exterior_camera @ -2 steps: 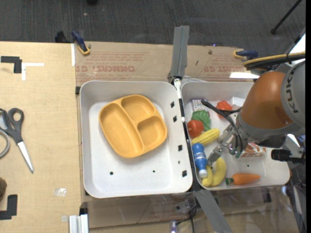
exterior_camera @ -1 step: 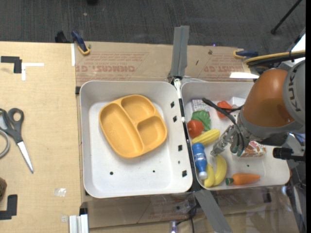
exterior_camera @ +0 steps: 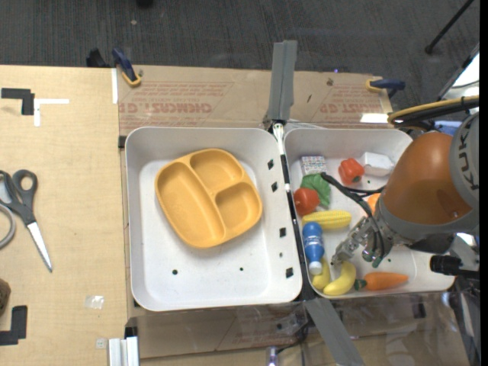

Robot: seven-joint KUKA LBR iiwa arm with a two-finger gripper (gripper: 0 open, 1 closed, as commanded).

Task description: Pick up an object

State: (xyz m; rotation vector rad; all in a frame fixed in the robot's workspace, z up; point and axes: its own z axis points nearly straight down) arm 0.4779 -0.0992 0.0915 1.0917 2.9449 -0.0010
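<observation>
My gripper (exterior_camera: 361, 248) hangs low in the right bin (exterior_camera: 396, 139), its metal fingers just above a yellow banana (exterior_camera: 341, 280) near the bin's front wall. An orange carrot (exterior_camera: 385, 281) lies to the banana's right. A blue and white bottle (exterior_camera: 313, 244) lies left of the gripper, with a yellow corn cob (exterior_camera: 328, 219) above it. Further back are a red tomato (exterior_camera: 306, 200), a green leafy piece (exterior_camera: 318, 187), a small red pepper (exterior_camera: 350, 170) and a small patterned box (exterior_camera: 313, 163). I see nothing between the fingers.
The left bin (exterior_camera: 145, 227) holds a yellow three-compartment plate (exterior_camera: 208, 197). The arm's orange band (exterior_camera: 427, 180) covers the right bin's right side. Scissors (exterior_camera: 27, 212) lie on the bench at far left. A divider ridge (exterior_camera: 286, 204) separates the bins.
</observation>
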